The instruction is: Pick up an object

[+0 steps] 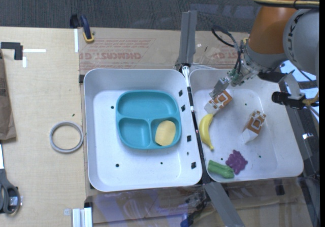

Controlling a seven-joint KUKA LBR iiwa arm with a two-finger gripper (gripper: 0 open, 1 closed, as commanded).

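Observation:
My gripper (222, 87) hangs low over the back left part of the right bin (284, 167), at the end of the grey arm with the orange band. Its tip is right above and touching or nearly touching an orange-and-white block (221, 100). In that bin there also lie a yellow banana (205, 129), a second orange-and-white block (255, 122), a purple bunch of grapes (236, 160) and a green piece (220, 169) at the front.
The left bin (99, 160) holds a teal divided plate (137, 119) with a yellow round item (165, 133) in its front right compartment. A grey post (187, 38) rises between the bins. A tape ring (66, 136) and scissors (7, 198) lie on the bench at left.

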